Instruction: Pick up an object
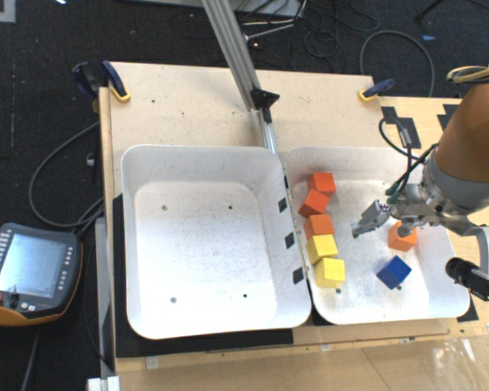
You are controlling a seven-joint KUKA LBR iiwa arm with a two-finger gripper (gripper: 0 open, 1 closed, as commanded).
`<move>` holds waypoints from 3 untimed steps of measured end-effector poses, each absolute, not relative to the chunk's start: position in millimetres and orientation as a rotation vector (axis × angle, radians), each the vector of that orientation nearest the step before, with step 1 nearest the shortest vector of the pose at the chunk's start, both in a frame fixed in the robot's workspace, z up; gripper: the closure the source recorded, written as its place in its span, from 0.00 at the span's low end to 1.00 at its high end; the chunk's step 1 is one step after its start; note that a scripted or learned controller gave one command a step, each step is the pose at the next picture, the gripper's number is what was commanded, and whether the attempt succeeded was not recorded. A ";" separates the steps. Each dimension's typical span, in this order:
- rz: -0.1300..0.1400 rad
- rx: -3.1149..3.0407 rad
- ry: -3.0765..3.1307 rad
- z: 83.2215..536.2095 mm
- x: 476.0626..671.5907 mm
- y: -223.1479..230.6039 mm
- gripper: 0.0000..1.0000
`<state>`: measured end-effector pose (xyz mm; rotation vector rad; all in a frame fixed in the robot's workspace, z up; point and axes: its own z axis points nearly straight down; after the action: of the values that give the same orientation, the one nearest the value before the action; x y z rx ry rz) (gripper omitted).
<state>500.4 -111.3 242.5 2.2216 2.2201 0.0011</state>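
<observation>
Gripper [373,220] hangs low over the right shallow white bin [440,304]; whether it is open or closed cannot be told. Left of it, a column of blocks along the bin's left wall: orange cube [323,183], orange cube [314,203], orange block [320,224], yellow cube [323,247], yellow cube [331,272]. Just right of it, small orange block [403,239]. Below-right, blue cube [394,272].

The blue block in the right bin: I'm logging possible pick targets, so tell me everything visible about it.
The blue block is a small, solid-coloured cube, matte like painted wood or foam, though the material is uncertain. It sits on the floor of the right bin, turned diagonally to the bin walls, near the front right. It stands alone, touching no other block, just below an orange block and the claw.
</observation>
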 end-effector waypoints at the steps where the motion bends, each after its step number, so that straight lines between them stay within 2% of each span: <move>1: 0.000 2.220 2.226 127.3 553.3 -104.3 0.00; 2: 0.018 2.202 2.209 114.9 554.3 -150.1 0.00; 3: 0.022 2.198 2.217 108.2 633.9 -122.1 0.00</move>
<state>633.9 -122.1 108.2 2.1983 2.2169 0.0221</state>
